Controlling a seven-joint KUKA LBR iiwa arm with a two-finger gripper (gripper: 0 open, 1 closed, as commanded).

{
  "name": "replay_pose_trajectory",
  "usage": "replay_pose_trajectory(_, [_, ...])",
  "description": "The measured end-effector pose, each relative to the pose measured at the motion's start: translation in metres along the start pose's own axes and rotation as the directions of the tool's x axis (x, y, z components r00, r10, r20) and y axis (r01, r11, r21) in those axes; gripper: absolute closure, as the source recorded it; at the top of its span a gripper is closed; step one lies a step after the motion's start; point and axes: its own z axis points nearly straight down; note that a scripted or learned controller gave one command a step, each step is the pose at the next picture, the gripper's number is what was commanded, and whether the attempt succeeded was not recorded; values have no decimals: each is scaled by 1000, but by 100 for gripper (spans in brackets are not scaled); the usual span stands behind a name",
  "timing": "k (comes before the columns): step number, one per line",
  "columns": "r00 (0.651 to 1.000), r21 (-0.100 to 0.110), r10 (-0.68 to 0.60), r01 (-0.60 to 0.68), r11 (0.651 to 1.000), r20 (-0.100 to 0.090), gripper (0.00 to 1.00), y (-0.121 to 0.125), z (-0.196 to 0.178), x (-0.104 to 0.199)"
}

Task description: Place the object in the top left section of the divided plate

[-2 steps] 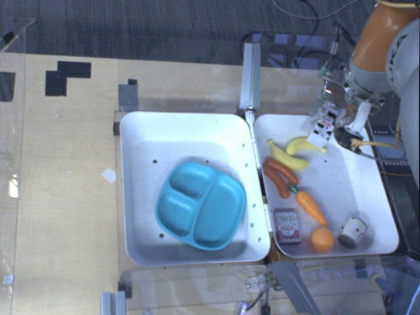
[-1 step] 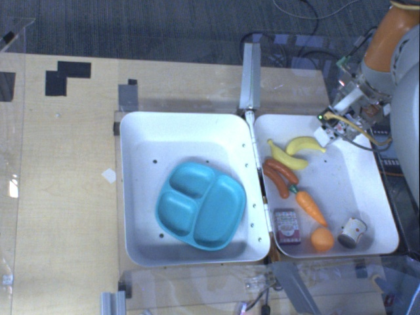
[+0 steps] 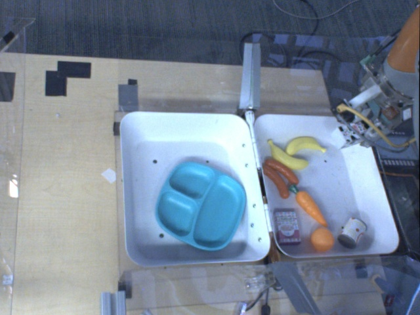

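A blue divided plate (image 3: 201,205) lies in the left bin (image 3: 141,176), with two small sections on its left side and one large section on the right. The right bin (image 3: 367,195) holds two yellow bananas (image 3: 296,151), a reddish hot dog (image 3: 277,175), a carrot (image 3: 309,206), an orange (image 3: 321,239), a small red-labelled packet (image 3: 287,226) and a small white cup (image 3: 352,232) on its side. My gripper (image 3: 349,127) hangs over the right bin's far right corner, up and to the right of the bananas, apart from every object.
A metal divider rail (image 3: 249,77) runs back from between the two bins. Cables (image 3: 308,8) lie on the dark floor behind the bench. The wooden bench top (image 3: 59,176) stretches to the left of the bins.
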Motion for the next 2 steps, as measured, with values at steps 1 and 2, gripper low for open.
replay_pose_trajectory(1, [983,2,184,-184,983,2,100,27,44,-14])
replay_pose_trajectory(2, [985,-1,173,-173,985,1,100,26,34,-11])
